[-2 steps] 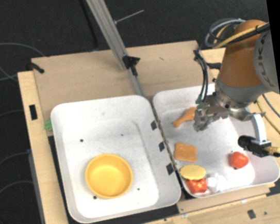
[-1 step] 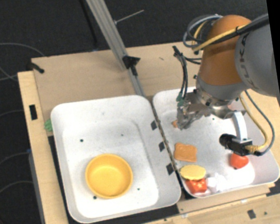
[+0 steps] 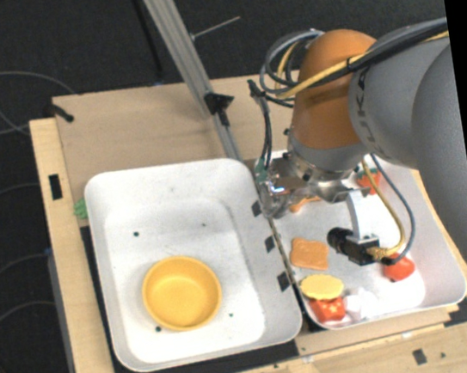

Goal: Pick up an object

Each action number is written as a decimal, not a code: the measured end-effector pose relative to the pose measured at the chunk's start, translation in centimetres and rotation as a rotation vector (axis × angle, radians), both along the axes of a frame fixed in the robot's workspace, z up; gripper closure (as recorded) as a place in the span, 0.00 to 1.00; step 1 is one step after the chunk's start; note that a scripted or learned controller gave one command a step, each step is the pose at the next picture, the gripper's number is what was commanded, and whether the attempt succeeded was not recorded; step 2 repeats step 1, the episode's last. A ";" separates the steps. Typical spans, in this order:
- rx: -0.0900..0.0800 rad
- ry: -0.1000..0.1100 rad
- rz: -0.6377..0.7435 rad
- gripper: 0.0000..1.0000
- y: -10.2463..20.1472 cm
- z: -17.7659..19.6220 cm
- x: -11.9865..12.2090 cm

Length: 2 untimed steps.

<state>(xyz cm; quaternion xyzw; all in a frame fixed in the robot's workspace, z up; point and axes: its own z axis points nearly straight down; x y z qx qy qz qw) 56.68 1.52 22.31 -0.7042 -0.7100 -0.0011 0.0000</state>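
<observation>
Two shallow white bins sit side by side on the tabletop [image 3: 133,127]. The left bin [image 3: 177,216] holds one thing, a yellow bowl [image 3: 182,293], standing upright in its near half. The right bin [image 3: 438,277] holds the rest, and a tan square slice [image 3: 309,254] lying flat near the bin's left wall serves as the landmark.

Just below the slice in the view, almost touching it, stands a small red jar with a yellow lid [image 3: 324,295], in the near left corner of the bin. To the right of the slice, well apart from it, lies a small red-orange piece [image 3: 399,268]. Pale lumps [image 3: 368,302] sit right of the jar, too blurred to name. Above and to the right of the slice, some orange bits [image 3: 373,179] peek out from behind the robot.

The grey arm [image 3: 404,104] reaches in from the right, and its orange band [image 3: 331,110] hangs over the far part of the right bin. The tool [image 3: 274,192] is above the slice in the view, close to the wall between the two bins. Nothing can be seen held in it, and I cannot tell whether it stands wide or narrow. The bowl lies well left of the slice, beyond that wall.
</observation>
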 end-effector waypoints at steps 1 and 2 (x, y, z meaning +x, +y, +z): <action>-0.001 0.002 -0.005 1.00 5.0 -0.2 1.0; -0.001 0.002 -0.005 1.00 5.0 -0.2 1.0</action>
